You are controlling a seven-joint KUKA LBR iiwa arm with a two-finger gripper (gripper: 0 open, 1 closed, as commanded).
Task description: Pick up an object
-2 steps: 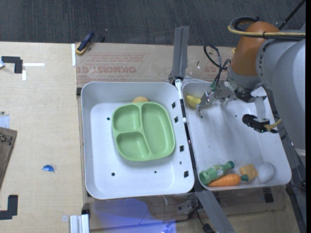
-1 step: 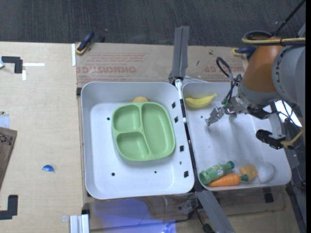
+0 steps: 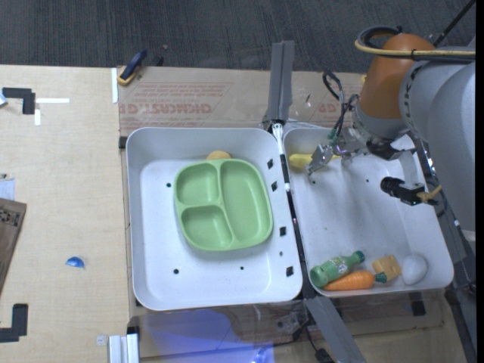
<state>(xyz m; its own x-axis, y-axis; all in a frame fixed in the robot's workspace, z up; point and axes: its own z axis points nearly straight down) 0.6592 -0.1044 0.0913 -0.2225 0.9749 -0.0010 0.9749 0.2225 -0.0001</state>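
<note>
My gripper (image 3: 321,159) hangs low over the far left corner of the right bin (image 3: 378,218), under the grey arm with its orange band (image 3: 393,74). Just to its left, a small yellow object (image 3: 299,159) lies against the bin's left wall, beside or touching the gripper tip; I cannot tell which. Along the bin's near edge lie a green bottle (image 3: 337,267), an orange carrot (image 3: 352,281), a tan block (image 3: 387,265) and a white egg-shaped object (image 3: 414,269).
The left bin (image 3: 151,263) holds a green divided plate (image 3: 224,203) with a small yellow-orange object (image 3: 218,156) behind its far rim. A grey divider post (image 3: 280,82) stands between the bins at the back. Black cabling (image 3: 404,190) hangs over the right bin.
</note>
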